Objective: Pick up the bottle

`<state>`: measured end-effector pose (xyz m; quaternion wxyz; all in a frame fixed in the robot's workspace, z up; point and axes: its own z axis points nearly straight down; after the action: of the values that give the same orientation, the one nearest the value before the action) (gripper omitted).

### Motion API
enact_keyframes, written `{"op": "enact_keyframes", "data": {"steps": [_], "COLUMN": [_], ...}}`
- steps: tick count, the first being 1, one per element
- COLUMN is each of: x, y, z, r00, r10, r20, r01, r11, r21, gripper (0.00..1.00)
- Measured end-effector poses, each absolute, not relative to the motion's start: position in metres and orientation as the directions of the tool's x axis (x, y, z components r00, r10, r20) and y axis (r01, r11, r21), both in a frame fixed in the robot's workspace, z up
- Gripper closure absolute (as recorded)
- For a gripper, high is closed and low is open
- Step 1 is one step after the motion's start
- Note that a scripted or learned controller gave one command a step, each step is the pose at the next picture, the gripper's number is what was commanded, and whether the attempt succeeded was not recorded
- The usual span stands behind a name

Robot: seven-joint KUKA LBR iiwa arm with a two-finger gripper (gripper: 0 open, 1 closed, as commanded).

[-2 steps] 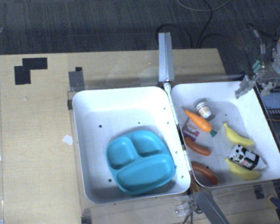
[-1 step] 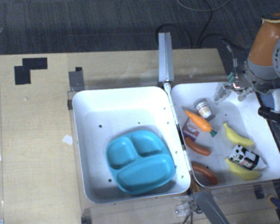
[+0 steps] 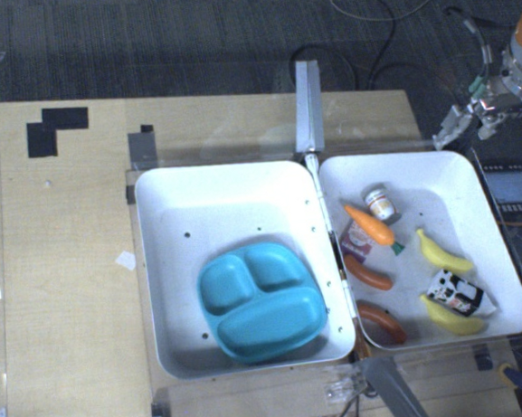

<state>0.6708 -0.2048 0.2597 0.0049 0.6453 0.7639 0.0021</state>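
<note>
I am watching two white bins side by side on a pale wooden bench. The gripper (image 3: 465,122) hangs beyond the far right corner of the right bin (image 3: 493,219), outside its rim and well apart from everything inside. Its fingers look spread and released, with nothing between them, though they are small in the view.

The bottle (image 3: 379,203) lies in the right bin near the far edge, toward the divider between the bins. It is a small, squat container on its side, pale grey with a lighter cap end and a reddish label band.

What worries me most is the crowding. An orange carrot (image 3: 370,224) lies just beside the bottle, touching or nearly so, and a dark red packet (image 3: 356,241) sits under the carrot's near end. I judge that descending fingers could catch the carrot instead, or nudge the bottle so it rolls away, since it rests on its rounded side. The bin's far wall is also close, leaving little room for a finger.

Further toward the near edge lie two sausages (image 3: 369,276), two bananas (image 3: 444,254) and a black-and-white toy (image 3: 456,291). The left bin (image 3: 170,256) holds a blue divided plate (image 3: 262,297).
</note>
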Motion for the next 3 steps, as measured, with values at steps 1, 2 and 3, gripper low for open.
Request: {"op": "enact_keyframes", "data": {"steps": [1,2,3], "x": [0.671,0.671,0.671], "y": [-0.202,-0.202,-0.203], "z": [0.161,0.161,0.132], "r00": [-0.191,-0.191,-0.141], "r10": [0.982,0.982,0.990], "r20": [-0.003,-0.003,-0.003], "r01": [0.982,0.982,0.990], "r11": [0.191,0.191,0.141], "r21": [0.006,0.006,0.007], "gripper": [0.00,0.00,0.00]}}
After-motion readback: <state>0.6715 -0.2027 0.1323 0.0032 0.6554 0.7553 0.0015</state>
